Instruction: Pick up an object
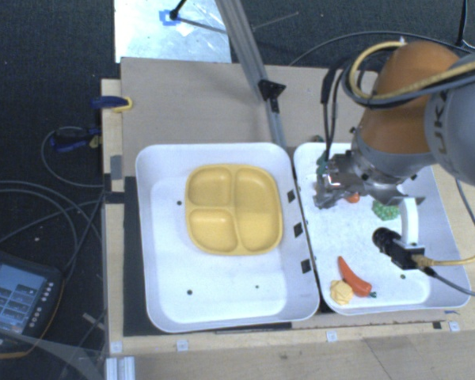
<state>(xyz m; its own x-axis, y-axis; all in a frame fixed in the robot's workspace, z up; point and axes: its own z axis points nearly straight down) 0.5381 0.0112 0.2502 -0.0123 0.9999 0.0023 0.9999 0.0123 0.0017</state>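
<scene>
Carrot (354,276) and yellow toy (342,292) sit at right bin (317,236) front edge, gripper (330,190) low over far side, grip state unclear, could close on nothing or hit bin wall

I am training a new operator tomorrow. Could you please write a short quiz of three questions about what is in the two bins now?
1. True or false: the yellow divided plate lies in the left bin.
2. Which lies nearest the front rim of the right bin?
A. the green toy
B. the orange carrot
C. the gripper
3. Fill in: the small pale yellow object lies right beside the ____.

Key
1. True.
2. B.
3. Carrot; it lies at the carrot's left end, in the right bin's front left corner.
</scene>
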